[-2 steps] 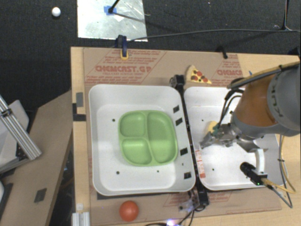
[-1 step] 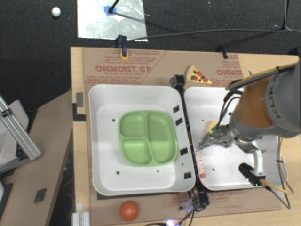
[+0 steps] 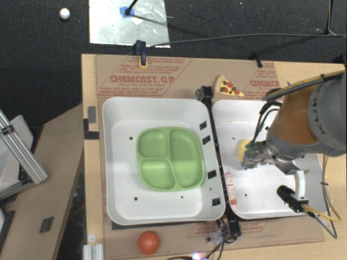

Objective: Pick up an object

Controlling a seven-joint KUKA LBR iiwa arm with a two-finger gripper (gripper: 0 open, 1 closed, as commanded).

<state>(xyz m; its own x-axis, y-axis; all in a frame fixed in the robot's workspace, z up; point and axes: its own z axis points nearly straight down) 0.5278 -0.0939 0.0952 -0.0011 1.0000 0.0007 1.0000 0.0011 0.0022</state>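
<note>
You've got the tool (image 3: 250, 157) low in the right bin (image 3: 238, 202), right against a small yellow object (image 3: 242, 149) near the bin's left side, can't tell its grip state; green divided plate (image 3: 170, 158) sits in the left bin (image 3: 122, 199).

Two shallow white bins: a left bin (image 3: 116, 145) and a right bin (image 3: 233, 118). One green divided plate (image 3: 169, 158). One toy pizza slice (image 3: 227, 86). One red-orange ball (image 3: 148, 242). One small white ball (image 3: 65, 13). One yellowish object (image 3: 243, 148).
</note>
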